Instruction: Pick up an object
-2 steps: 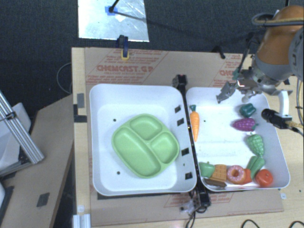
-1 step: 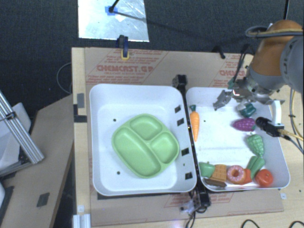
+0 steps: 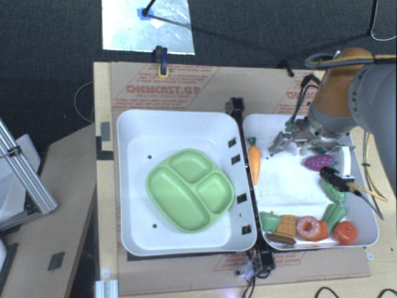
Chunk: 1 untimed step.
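Pincer point(image 3: 280, 143) open, empty, low in right bin point(image 3: 279, 185) nr far edge; to grab toy carrot point(image 3: 254, 161), centre fingers w/ it, then close.

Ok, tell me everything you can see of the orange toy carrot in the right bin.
The orange toy carrot with a small green top looks like smooth plastic. It lies flat along the left wall of the right white bin, beside the divider between the bins, green end towards the back, tapered tip towards the front. It appears whole. Nothing else touches it; the gripper is off to its right, apart from it.
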Available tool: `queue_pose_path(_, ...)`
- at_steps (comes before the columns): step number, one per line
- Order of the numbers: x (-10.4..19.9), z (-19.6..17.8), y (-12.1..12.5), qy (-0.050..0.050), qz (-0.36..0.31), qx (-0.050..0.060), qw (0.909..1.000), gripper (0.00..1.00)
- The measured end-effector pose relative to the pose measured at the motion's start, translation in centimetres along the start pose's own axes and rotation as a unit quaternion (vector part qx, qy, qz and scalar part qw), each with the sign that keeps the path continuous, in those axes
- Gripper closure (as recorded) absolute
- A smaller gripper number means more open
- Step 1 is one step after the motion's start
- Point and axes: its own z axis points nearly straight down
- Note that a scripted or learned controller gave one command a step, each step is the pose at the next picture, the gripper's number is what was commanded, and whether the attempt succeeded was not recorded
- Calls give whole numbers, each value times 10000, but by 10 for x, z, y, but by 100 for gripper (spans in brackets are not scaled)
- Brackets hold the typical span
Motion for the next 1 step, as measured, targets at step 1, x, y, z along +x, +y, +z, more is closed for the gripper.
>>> queue_pose_path(1, 1, 20, 0, -3, 2, -16, 10000, 0)
